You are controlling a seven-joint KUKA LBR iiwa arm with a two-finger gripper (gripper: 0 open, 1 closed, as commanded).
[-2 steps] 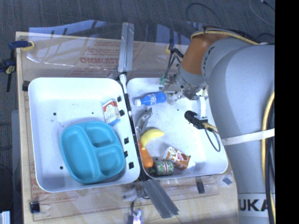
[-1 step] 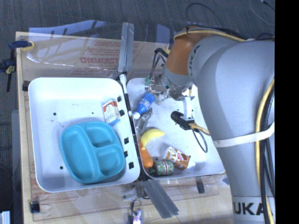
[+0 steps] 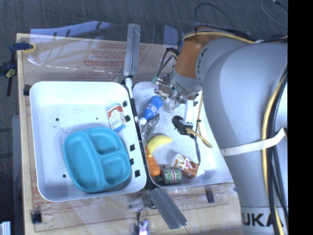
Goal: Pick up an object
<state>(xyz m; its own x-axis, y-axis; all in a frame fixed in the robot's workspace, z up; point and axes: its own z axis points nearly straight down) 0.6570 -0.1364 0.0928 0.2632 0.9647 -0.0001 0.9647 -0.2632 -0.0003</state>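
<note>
Right bin, near end: a green can, a printed packet and an orange carrot are lying together. A banana and a black-handled utensil are lying mid-bin. Left bin is holding a blue divided plate and a small carton. Far end: a blue bottle is lying just left of the hand, whose grip cannot be told.

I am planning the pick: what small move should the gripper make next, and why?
Probably a short move down toward the blue bottle: the gripper hangs over the right-hand bin just beside that bottle, which looks like the nearest object.
</note>
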